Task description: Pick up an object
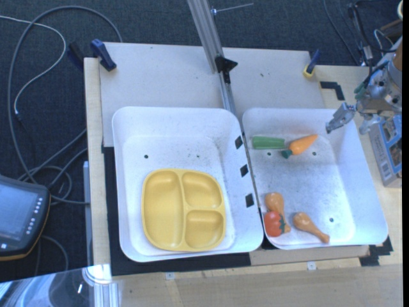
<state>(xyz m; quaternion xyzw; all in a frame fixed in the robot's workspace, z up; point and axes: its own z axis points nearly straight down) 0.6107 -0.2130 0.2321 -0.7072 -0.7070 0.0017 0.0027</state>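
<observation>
The right bin (358, 190) holds a toy carrot (301, 144) with a long green stem (268, 142) near its far side. At its front lie a red tomato (273, 224), an orange drumstick (275, 202) touching it, and a second drumstick (311, 228) to the right. My gripper (352, 121) hangs over the bin's far right corner, to the right of the carrot and apart from it. Its two fingers are spread open with nothing between them.
The left bin (128, 133) carries a yellow divided plate (184, 210) in its front half. A metal pole (204, 18) rises from between the bins at the back. Clamps and cables lie around the bench edges, and a black device (19, 219) sits at the far left.
</observation>
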